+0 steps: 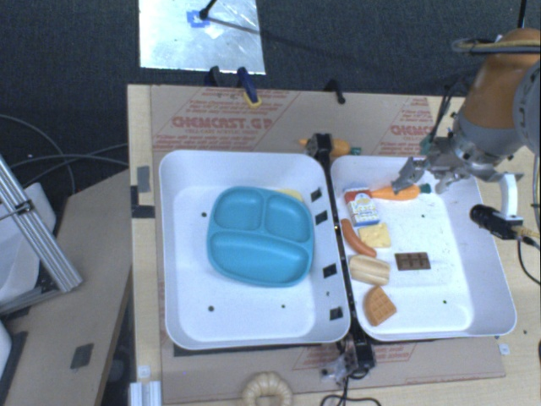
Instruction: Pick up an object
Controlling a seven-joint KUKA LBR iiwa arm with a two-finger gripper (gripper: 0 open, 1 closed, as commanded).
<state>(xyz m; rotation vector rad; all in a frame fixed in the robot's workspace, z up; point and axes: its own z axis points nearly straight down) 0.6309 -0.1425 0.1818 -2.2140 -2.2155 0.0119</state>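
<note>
In the right bin [473, 277], an orange carrot [390, 194] lies at the far end. My gripper [424, 178] hangs just over the carrot's right end, close to it or touching it. Toward the front lie a small white and red carton [363, 208], a yellow cheese slice [378, 236], a reddish sausage [356, 238], a brown chocolate bar [412, 261], a bread roll [368, 269] and an orange waffle piece [379, 305].
The left bin [190, 294] holds a blue divided plate [260, 235] with a small yellow item [292, 194] behind it. A black divider with clips [332, 227] runs between the bins. A yellow object [339, 148] lies on the bench beyond them.
</note>
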